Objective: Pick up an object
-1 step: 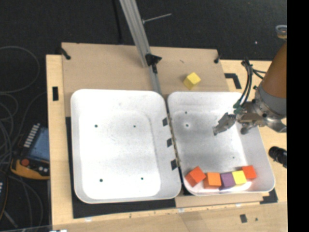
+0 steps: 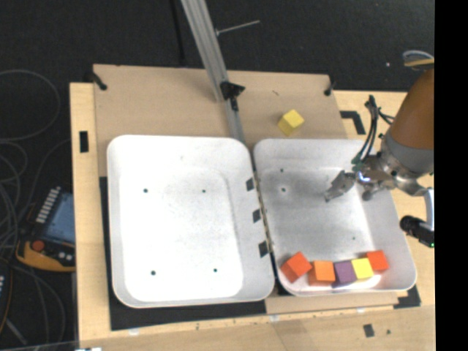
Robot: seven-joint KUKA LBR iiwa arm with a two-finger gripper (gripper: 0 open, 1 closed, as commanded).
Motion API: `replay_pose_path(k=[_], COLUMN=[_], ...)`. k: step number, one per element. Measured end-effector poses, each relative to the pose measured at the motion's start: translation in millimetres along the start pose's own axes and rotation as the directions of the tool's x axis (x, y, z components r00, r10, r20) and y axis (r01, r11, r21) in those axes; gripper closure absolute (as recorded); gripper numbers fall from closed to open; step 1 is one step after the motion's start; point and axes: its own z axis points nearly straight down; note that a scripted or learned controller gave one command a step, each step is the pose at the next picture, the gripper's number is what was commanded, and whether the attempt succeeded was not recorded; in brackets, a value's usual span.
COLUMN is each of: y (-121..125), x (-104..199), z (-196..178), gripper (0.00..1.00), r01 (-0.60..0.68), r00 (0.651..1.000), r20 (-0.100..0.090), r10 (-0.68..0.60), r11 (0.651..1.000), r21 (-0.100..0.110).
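Blocks in a row along the near wall of the right bin (image 2: 380,218): red block (image 2: 295,265), orange block (image 2: 322,270), purple block (image 2: 344,272), yellow block (image 2: 363,269), orange-red block (image 2: 377,261), each touching the next. Yellow cube (image 2: 290,121) apart on the bench (image 2: 168,101), beyond both bins. Gripper (image 2: 349,184) over the right bin's middle, away from the row, nothing visible between its fingers; how far apart, impossible to tell. Left bin (image 2: 124,196) alongside.

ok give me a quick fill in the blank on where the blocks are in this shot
1. The row of blocks lies along the near wall of the ____ bin.
2. The yellow cube sits on the bench, ____ both bins.
3. The block between the orange block and the yellow block is ____.

Missing words: right; outside; purple
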Motion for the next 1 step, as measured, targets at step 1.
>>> replay_pose_path(k=[1], y=[17.8], x=[-12.7], z=[-97.9], gripper=[0.00], r01=[0.007], r00=[1.000], r20=[0.002], r10=[-0.007], r11=[1.000], r21=[-0.015])
